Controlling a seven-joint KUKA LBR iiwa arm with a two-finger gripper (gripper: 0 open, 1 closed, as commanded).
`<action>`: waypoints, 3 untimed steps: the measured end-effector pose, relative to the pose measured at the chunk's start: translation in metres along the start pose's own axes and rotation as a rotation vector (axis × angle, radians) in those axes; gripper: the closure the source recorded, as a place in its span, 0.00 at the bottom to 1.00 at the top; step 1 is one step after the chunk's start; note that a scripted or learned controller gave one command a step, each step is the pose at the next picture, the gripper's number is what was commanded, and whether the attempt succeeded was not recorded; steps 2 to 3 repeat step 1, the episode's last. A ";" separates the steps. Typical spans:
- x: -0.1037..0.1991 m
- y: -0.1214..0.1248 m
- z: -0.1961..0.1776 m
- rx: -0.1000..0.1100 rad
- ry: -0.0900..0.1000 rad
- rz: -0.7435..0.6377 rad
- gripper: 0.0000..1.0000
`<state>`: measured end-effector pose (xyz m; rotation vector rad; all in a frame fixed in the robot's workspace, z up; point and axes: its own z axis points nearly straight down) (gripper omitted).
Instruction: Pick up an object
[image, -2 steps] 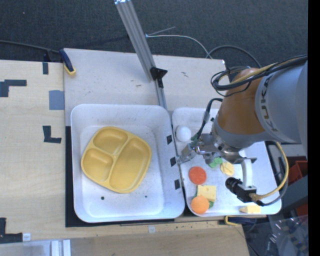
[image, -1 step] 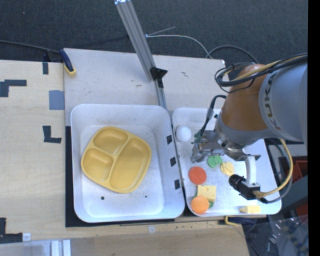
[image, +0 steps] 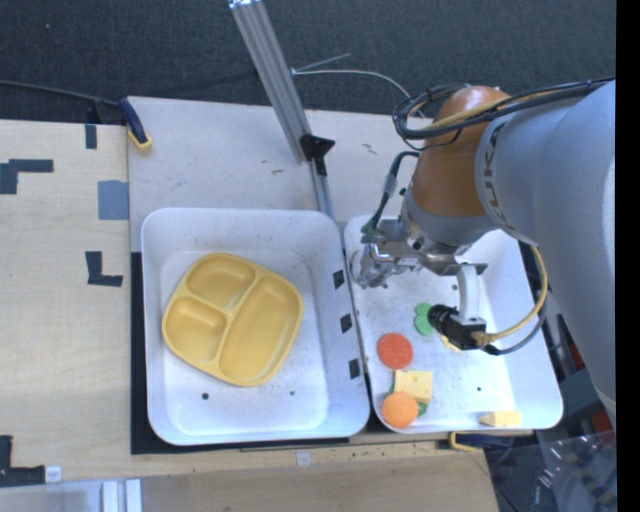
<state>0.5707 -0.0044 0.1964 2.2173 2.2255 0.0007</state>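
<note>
The right bin (image: 530, 395) holds a red disc (image: 395, 351), an orange ball (image: 400, 409), a yellow block (image: 414, 384) with a bit of green under it, a green piece (image: 424, 319) and a small yellow wedge (image: 500, 419). My gripper (image: 372, 268) hangs over the bin's upper left part, above and to the left of the red disc. Nothing shows between its fingers. The arm hides much of the bin's far half.
The left bin (image: 170, 400) carries a yellow divided plate (image: 233, 316). A metal pole (image: 280, 85) slants down to the bins' back edge. A divider wall (image: 357, 340) runs between the two bins, just left of the gripper.
</note>
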 end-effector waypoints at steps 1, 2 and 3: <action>-0.026 0.074 -0.042 -0.007 -0.003 0.002 1.00; -0.026 0.074 -0.042 -0.007 -0.003 0.002 1.00; -0.026 0.074 -0.042 -0.007 -0.003 0.002 1.00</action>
